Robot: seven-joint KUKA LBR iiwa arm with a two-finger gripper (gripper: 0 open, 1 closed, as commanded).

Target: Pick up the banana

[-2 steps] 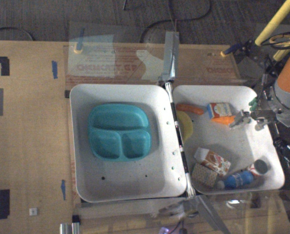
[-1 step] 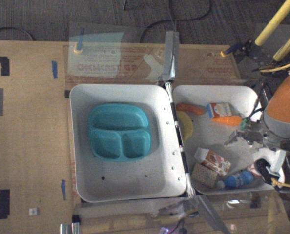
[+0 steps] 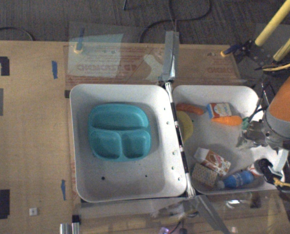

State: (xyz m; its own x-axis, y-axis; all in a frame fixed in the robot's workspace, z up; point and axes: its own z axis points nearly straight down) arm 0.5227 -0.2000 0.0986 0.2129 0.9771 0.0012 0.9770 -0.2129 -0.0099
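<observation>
We can read no lettering on the small orange-and-white carton [image 3: 219, 109] in the right white bin [image 3: 242, 92]; it is too blurred. The yellow banana [image 3: 186, 125] lies just left of it, against the bin's left wall, partly hidden by the rim. Bare floor opens below the carton. The hand [image 3: 255, 136] hovers right; its state we cannot tell.

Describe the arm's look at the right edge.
The arm shows a rounded orange band above a grey wrist section. Below it sits grey metal gripper hardware over the right bin. Thin dark cables run beside it.
</observation>
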